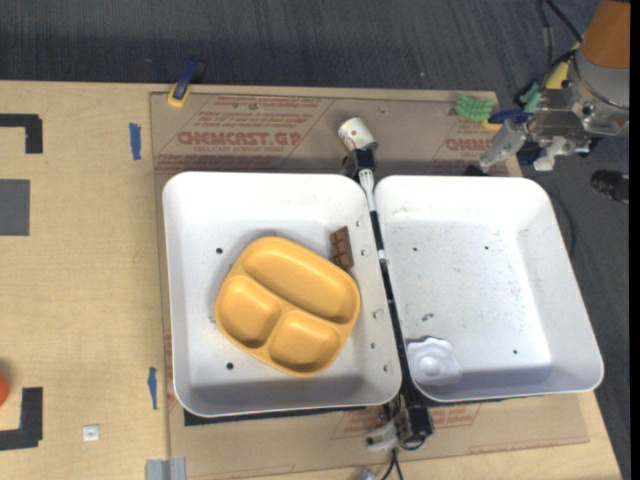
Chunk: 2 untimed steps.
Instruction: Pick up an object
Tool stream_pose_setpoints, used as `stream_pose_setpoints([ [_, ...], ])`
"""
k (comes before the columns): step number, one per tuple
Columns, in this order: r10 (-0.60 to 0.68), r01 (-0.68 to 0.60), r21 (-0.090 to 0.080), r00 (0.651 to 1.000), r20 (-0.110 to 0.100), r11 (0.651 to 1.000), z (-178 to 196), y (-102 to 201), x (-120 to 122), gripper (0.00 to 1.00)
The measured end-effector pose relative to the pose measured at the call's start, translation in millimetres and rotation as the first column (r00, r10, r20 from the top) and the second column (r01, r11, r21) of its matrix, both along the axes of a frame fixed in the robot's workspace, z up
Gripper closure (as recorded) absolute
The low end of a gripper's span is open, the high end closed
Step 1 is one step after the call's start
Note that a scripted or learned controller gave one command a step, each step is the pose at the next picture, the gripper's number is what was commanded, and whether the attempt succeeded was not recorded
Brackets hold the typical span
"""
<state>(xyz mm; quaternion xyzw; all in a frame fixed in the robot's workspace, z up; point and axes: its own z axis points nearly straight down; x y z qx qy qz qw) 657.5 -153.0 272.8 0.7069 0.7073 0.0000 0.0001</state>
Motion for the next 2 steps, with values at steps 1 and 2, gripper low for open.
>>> stream_pose_setpoints([
  [1,0.2,-0.2,0.0,0.98,0.0,0.98,-181,18,-16,0.0],
  [2,0.015,-0.015,0.001,1.0,0.0,1.0,-187,29,-88,0.0],
])
